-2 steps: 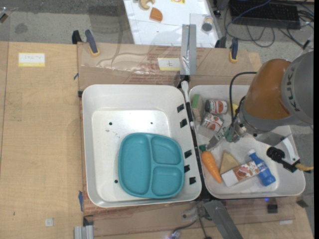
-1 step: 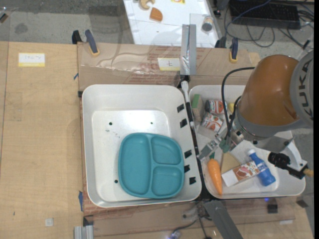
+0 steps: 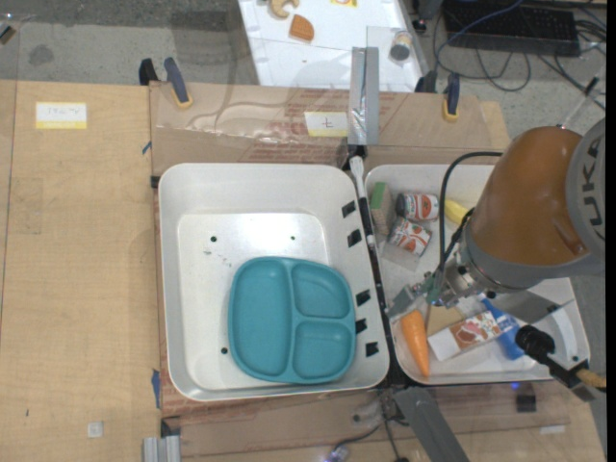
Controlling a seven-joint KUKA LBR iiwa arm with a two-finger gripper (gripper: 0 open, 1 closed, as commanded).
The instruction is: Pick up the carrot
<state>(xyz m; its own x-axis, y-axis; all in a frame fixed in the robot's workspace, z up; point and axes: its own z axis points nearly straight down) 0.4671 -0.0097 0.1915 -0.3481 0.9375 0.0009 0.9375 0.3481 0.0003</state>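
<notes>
The orange carrot (image 3: 415,343) lies in the right bin (image 3: 393,183) near its front left corner, pointing toward the front edge. My gripper (image 3: 421,294) hangs just above the carrot's thick end, under the arm's orange band (image 3: 529,205). The arm's wrist covers much of the gripper, and nothing shows as lifted off the bin floor.
Two small cans (image 3: 416,207) (image 3: 409,240), a green item (image 3: 378,196) and a yellow item (image 3: 454,210) lie at the back of the right bin. A flat red-and-white packet (image 3: 470,335) and a blue item (image 3: 503,339) sit right of the carrot. A teal divided plate (image 3: 292,320) lies in the left bin (image 3: 183,258).
</notes>
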